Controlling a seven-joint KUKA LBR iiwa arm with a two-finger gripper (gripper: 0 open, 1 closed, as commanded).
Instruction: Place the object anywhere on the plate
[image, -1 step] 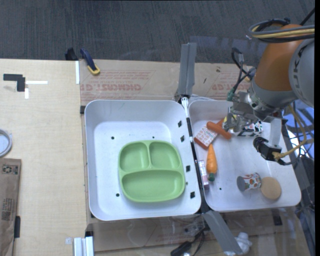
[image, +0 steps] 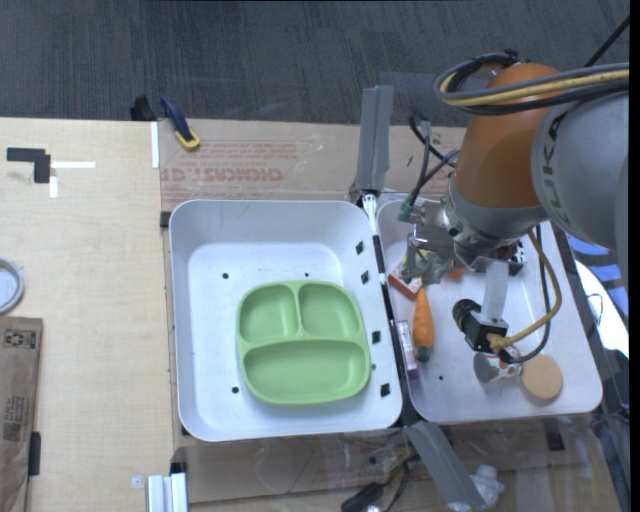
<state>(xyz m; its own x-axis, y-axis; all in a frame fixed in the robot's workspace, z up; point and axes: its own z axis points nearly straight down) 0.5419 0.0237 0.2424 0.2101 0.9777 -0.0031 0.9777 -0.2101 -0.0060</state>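
Seen from above, a green divided plate (image: 302, 343) lies in the left white bin (image: 190, 300), with bare floor all round it. In the right bin (image: 580, 385), a toy carrot (image: 424, 318) lies near the dividing edge. The pincer (image: 432, 262) hovers just above it; its opening cannot be told.

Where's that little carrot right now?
The carrot lies in the right bin, near its left wall, just below the pincer and left of the tan disc.
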